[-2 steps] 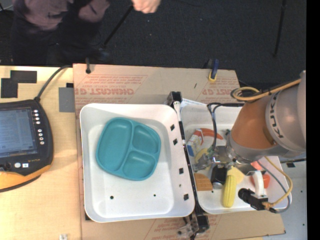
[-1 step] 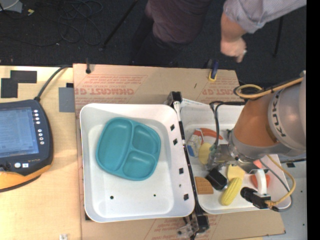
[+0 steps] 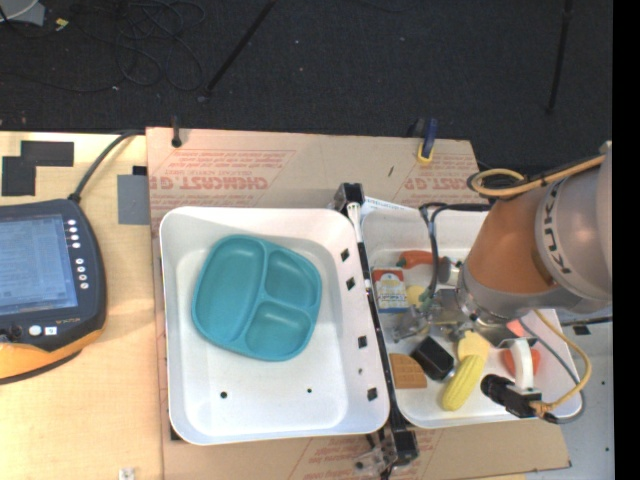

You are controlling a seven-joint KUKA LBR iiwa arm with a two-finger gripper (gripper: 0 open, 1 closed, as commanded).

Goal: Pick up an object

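The right bin (image 3: 400, 223) holds several small objects: a little printed carton (image 3: 390, 290), a red-orange piece (image 3: 418, 259), a black block (image 3: 432, 356), a yellow corn cob (image 3: 461, 376), a brown biscuit-like piece (image 3: 407, 370) and a red and white item (image 3: 522, 360). My gripper (image 3: 440, 313) is lowered into the middle of this bin, just right of the carton and above the black block. The grey wrist and orange band (image 3: 510, 243) cover most of it. No object can be seen in its grasp.
A teal divided plate (image 3: 258, 296) lies in the left bin (image 3: 190, 388). A black divider with clips (image 3: 362, 308) runs between the bins. A tablet pendant (image 3: 45, 268) sits on the bench at far left. Cables loop near the right bin's corner (image 3: 555, 398).
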